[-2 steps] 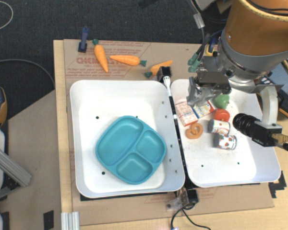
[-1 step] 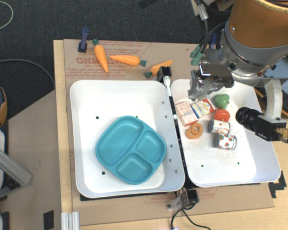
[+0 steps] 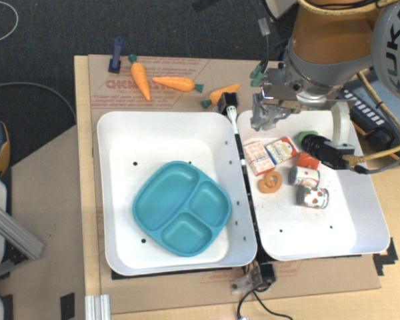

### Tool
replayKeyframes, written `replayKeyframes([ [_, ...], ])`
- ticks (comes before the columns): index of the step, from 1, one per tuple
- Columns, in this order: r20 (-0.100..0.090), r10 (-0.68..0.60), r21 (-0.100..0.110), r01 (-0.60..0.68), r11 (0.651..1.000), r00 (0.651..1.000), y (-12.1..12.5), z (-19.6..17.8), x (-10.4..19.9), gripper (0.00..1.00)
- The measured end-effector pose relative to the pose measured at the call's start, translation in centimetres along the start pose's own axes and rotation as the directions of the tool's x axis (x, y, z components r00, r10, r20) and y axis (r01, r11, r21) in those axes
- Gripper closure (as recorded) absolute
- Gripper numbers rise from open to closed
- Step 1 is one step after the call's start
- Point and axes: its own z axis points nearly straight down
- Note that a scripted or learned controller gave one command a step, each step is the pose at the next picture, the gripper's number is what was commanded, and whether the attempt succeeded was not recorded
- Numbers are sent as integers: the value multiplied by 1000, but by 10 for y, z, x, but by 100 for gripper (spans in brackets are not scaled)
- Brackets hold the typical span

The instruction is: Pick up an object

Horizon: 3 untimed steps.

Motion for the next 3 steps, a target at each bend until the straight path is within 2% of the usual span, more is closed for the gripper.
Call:
replayKeyframes([
  [1, -3, -4, 5, 4, 1000, 1000, -66, 27, 4, 100],
  [2, 0, 2, -19, -2, 1000, 1000, -62, -72, -55, 100],
  [3, -2, -1, 13, 1, 1000, 1000, -86, 81, -78, 100],
])
